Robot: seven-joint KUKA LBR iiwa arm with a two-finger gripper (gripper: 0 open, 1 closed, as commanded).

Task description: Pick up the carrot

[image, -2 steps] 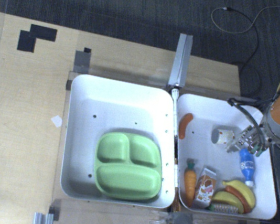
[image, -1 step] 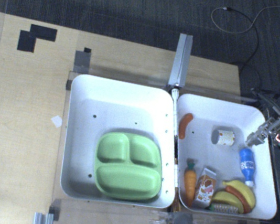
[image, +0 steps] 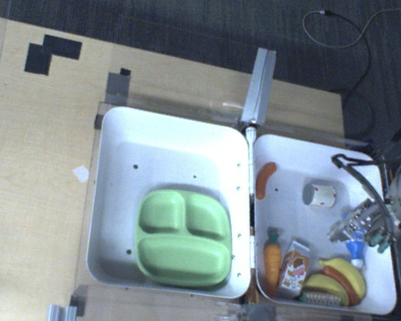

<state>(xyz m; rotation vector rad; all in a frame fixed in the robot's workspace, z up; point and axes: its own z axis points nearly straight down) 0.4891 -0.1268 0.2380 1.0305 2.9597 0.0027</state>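
The carrot (image: 272, 258), orange with a green top, lies near the front left corner of the right bin (image: 293, 152), pointing toward the front edge. My gripper (image: 361, 223) hangs over the right side of that bin, well to the right of the carrot, just above a small blue-capped item. Nothing shows between its fingers.
Beside the carrot lies a small red-and-white carton (image: 294, 271), then bananas (image: 338, 278) at the front right. A sausage (image: 265, 180) rests by the bin's left wall and a white cup (image: 321, 194) sits mid-bin. The left bin (image: 123, 143) holds a green divided plate (image: 184, 237).
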